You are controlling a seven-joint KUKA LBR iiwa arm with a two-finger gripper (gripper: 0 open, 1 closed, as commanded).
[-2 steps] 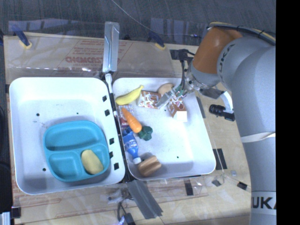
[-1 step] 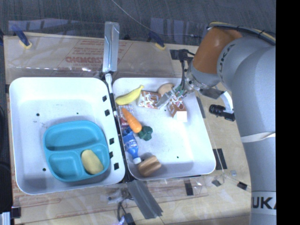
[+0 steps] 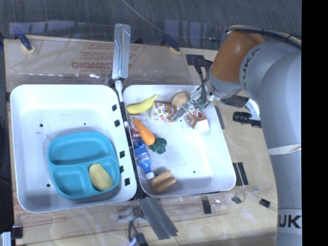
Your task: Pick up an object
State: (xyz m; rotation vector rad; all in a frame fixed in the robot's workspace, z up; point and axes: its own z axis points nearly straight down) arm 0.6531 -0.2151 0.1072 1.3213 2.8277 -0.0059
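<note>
The brown snack pack (image 3: 197, 119) lies in the right bin (image 3: 215, 158), near the upper right of the picture. My tool (image 3: 195, 104) hangs just above it, likely to grab it. It is too small and blurry to tell if it grips anything.

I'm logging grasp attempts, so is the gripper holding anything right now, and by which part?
It cannot be told. The gripper is low in the right bin, between a small red and white packet and a brown and white box.
</note>
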